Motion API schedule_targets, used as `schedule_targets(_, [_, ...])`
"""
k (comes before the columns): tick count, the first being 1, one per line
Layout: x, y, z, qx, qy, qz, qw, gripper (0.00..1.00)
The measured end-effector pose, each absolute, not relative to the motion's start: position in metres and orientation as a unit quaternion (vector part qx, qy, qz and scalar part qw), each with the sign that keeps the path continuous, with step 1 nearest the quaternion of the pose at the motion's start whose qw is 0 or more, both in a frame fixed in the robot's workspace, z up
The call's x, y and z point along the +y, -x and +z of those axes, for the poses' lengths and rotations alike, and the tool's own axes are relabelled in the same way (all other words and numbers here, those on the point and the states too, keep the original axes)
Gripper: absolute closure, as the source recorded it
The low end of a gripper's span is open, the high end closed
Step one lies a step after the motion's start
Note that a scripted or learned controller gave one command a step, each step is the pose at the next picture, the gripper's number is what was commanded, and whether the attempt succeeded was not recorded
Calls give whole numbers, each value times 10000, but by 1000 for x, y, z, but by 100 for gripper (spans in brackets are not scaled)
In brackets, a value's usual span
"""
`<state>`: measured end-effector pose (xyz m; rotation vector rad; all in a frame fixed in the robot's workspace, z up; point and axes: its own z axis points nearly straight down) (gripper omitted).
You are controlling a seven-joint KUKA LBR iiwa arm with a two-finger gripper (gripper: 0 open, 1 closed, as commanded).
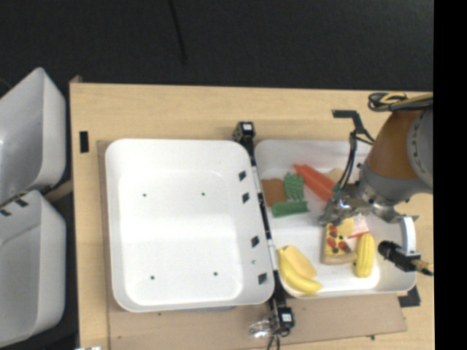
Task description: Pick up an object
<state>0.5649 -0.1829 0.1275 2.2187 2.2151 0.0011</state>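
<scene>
My gripper (334,214) hangs low over the right bin (292,152), just above the upper left corner of a pizza slice toy (337,243). Its fingers are small and dark against the bin floor. An orange carrot (314,182) lies up and left of the gripper. A corn cob (364,255) stands right of the pizza slice. Bananas (298,270) rest at the bin's lower left. A green toy (292,197) and a brown piece (273,191) sit by the bin's left wall.
The left bin (179,221) lies beside the right one, with black clips (248,195) along the shared wall. The arm's orange band (394,148) and grey wrist cover the right bin's upper right corner. A white and black fitting (406,248) sticks out at the right.
</scene>
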Motion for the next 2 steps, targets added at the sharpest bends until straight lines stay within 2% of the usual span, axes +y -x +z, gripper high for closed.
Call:
schedule_targets(1, [-100,-586,123,7101,-7041,29,14,100])
schedule_targets(2, [-62,-666,207,7096,-7046,62,66,100])
